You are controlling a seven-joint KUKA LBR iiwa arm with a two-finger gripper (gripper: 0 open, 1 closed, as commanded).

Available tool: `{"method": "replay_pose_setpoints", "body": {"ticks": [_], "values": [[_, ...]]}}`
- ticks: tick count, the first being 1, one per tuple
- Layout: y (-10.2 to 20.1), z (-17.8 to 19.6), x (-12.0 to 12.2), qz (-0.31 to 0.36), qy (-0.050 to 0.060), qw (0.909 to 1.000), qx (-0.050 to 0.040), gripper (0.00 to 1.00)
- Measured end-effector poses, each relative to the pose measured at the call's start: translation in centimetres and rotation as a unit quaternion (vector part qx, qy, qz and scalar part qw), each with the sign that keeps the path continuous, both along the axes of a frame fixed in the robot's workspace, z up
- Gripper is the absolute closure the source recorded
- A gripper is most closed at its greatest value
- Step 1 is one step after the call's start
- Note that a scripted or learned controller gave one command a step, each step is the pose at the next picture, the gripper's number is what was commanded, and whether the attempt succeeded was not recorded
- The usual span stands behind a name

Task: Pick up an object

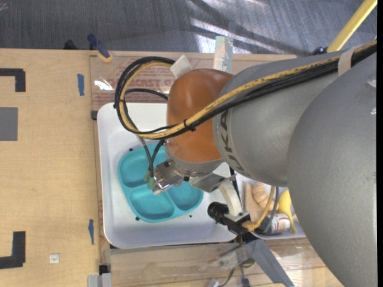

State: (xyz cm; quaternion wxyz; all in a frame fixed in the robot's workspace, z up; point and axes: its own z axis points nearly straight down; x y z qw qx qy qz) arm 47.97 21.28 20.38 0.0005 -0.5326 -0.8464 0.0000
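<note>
camera view, single moment. the grey arm takes up the side of the view behind the gripper, with its orange band directly above it. the gripper is lowered into the white bin, and its tip sits over the teal plate, at or very near the point where the plate's three dividing ridges meet. whether the tip touches the plate cannot be told from this angle. gripper state: cannot tell. its working end is small and shadowed, and what it holds, if anything, cannot be told.

teal plate: lies flat on the bin floor, directly beneath the gripper. one compartment extends from the gripper toward the view's upper left. a second extends toward the near edge of the bin, and a third toward the arm's side, partly under the wrist. the plate stands apart from the bin walls on the sides that show.

cable loop: black and yellow, arcs over the far end of the bin beyond the gripper and runs down to the wrist.

behind the gripper, under the arm: a yellow item, a pale beige rounded item just beside it, and a small labelled container near both. all three are largely hidden; kind cannot be told.

tan bench surface: lies on the far side of the bin from the arm, with a blue tape mark near the bin's far corner.
</note>
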Motion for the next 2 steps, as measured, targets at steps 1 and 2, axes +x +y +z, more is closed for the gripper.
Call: {"method": "replay_pose_setpoints", "body": {"ticks": [1, 2], "values": [[0.52, -10.44, 0.2, -0.138, -0.004, 0.9904, 0.0034, 1.0], [0.79, -10.63, 0.44, -0.358, -0.006, 0.9335, 0.0125, 1.0]]}}
